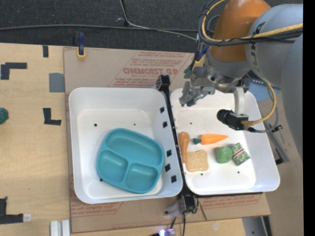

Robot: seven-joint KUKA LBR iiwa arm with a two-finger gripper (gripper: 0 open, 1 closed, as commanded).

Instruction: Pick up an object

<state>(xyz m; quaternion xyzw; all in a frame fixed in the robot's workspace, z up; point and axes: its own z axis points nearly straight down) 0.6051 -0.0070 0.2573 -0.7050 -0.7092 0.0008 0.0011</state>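
The right bin (pixel 224 186) holds an orange carrot (pixel 213 138), a tan slice of bread (pixel 196 161), a brownish sausage-like piece (pixel 183 142), a green round item (pixel 224 154) and a small green and white packet (pixel 240 154). My gripper (pixel 191 96) hangs over the far left part of that bin, above and behind the food. Its fingers (pixel 186 100) point down and stand a little apart, with nothing between them.
In the left bin (pixel 83 102) lies a teal divided tray (pixel 130 160). A black divider strip (pixel 169 127) runs between the two bins. Cardboard (pixel 142 68) lies under both. The arm's grey body and cables (pixel 256 117) overhang the right bin's far side.
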